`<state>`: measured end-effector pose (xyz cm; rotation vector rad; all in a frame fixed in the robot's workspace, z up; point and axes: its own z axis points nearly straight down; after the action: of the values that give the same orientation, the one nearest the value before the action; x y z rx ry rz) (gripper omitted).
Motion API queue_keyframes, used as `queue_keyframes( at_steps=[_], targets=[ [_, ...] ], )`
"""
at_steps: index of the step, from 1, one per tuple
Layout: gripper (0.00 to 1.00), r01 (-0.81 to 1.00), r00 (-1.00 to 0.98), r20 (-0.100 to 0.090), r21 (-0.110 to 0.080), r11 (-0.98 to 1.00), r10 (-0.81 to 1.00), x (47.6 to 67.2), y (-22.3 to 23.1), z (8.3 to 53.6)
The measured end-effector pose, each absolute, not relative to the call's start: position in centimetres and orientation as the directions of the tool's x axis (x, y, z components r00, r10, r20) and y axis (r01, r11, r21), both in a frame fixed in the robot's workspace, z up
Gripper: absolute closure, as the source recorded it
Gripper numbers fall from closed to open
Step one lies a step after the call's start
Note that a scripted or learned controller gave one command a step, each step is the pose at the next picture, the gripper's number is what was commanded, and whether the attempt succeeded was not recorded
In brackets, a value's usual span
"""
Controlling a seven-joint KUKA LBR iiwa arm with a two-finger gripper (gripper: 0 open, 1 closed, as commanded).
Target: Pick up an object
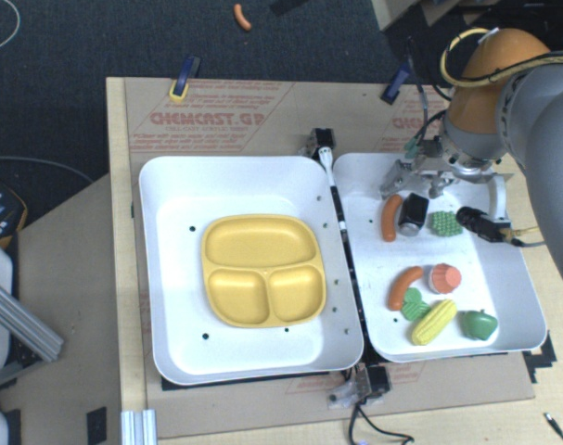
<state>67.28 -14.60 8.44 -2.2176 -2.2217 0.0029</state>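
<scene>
Claw (413, 213) down in the right bin (513, 276) btwn toy sausage (390, 218) and green block (444, 222), can't tell its state; sausage lies w/ room, so center over it, then descend straight.

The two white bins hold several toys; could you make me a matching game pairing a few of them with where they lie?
Things:
1. yellow tray
2. corn cob
3. green pepper
4. sausage

Places:
A. right bin, near corner, beside the corn
B. left bin, in the middle
C. right bin, far end, beside the pincer
D. right bin, near edge, below the orange sausage

Pairs: 1-B, 2-D, 3-A, 4-C
</scene>
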Motion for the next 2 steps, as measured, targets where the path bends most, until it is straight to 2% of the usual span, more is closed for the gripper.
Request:
queue_keyframes(
  at_steps=[1, 2],
  targets=[
    [1.00, 1.000, -0.003, -0.001, 0.001, 0.003, 1.000, 67.4, -14.6, 9.7],
    [1.00, 1.000, -0.001, -0.002, 0.009, 0.001, 1.000, 68.4, -14.0, 15.3]
  ],
)
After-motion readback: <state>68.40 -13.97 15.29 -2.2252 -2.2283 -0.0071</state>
